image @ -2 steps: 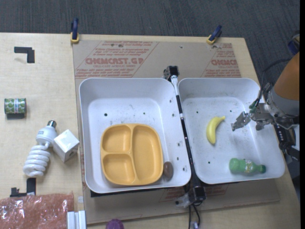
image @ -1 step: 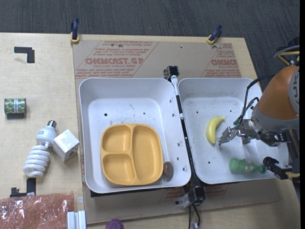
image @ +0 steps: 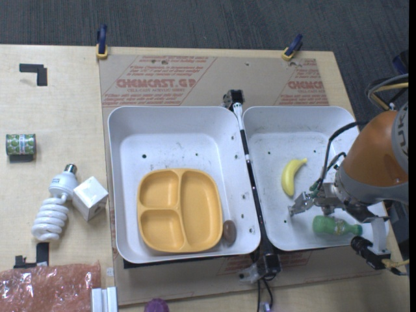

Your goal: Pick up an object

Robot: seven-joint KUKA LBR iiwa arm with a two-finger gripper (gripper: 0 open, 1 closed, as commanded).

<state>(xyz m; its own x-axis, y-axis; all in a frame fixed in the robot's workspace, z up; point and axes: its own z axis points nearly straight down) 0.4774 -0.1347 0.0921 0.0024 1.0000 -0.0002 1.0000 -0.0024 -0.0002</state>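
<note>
beside the banana, jaws over right bin

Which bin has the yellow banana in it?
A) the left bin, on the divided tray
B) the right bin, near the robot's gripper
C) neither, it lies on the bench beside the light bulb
B: the banana lies on the floor of the right bin, up and left of the gripper.

Two bins, one banana, one bottle
</note>
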